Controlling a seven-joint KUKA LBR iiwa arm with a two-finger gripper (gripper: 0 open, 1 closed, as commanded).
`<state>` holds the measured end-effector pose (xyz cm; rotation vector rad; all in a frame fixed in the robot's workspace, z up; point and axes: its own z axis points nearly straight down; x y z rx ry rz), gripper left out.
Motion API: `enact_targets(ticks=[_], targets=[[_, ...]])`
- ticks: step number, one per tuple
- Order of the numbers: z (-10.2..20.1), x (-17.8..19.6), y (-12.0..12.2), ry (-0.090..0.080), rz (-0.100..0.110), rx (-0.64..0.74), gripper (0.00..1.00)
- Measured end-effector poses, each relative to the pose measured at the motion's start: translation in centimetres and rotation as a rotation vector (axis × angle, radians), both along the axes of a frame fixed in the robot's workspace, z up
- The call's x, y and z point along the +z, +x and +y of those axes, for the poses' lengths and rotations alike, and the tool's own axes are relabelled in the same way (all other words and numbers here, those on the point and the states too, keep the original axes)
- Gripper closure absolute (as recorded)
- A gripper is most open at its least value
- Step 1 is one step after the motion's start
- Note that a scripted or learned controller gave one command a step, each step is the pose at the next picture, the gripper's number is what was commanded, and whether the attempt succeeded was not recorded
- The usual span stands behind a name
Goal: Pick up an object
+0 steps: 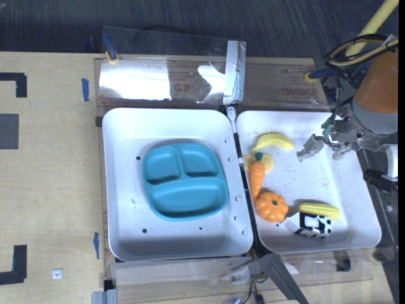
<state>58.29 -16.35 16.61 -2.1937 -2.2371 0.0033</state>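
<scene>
The right bin (354,189) holds a yellow banana (273,142), an orange carrot (256,177), an orange pumpkin (271,206), a yellow block (319,210) and a black-and-white toy (314,225). My gripper (324,149) hangs over the bin's upper right part, to the right of the banana and apart from it. It is open, with nothing between its fingers (309,149).
The left bin (120,144) holds a blue divided plate (183,179). A central wall (235,151) separates the two bins. Clear plastic and a metal bracket (233,71) stand behind the bins. Yellow cables (354,46) run at the upper right.
</scene>
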Motion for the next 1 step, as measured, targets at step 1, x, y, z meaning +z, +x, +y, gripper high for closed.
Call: enact_targets(ticks=[1], targets=[[6.13,-0.66,5.09,-0.004,-0.013,0.358,0.0]])
